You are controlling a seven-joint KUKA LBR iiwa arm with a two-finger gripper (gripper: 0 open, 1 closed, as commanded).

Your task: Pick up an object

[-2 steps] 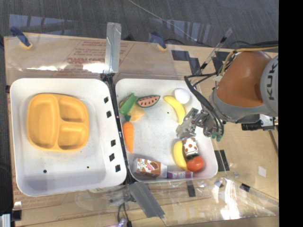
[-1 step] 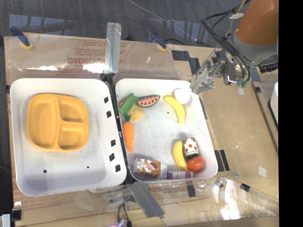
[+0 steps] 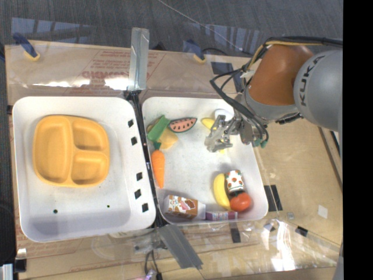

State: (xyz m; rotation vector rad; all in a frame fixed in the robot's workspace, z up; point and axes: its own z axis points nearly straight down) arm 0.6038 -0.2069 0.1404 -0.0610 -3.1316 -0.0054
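My gripper (image 3: 218, 140) hangs over the upper middle of the right bin (image 3: 192, 179), its metal fingers pointing down at bare bin floor. Just left of it lie a watermelon slice (image 3: 183, 124) and a small yellow piece (image 3: 207, 122). Along the bin's left wall sit a green and yellow toy (image 3: 159, 133) and an orange carrot (image 3: 158, 167). At the lower right are a banana (image 3: 220, 191), a small bottle with a red tomato (image 3: 238, 198) against it, and a brown packet (image 3: 182, 206). I see nothing between the fingers.
The left bin (image 3: 35, 214) holds an orange divided plate (image 3: 70, 150). The arm's orange band and grey wrist (image 3: 280, 80) overhang the right bin's upper right corner. Black cables loop beside the wrist. Tape and cardboard surround both bins.
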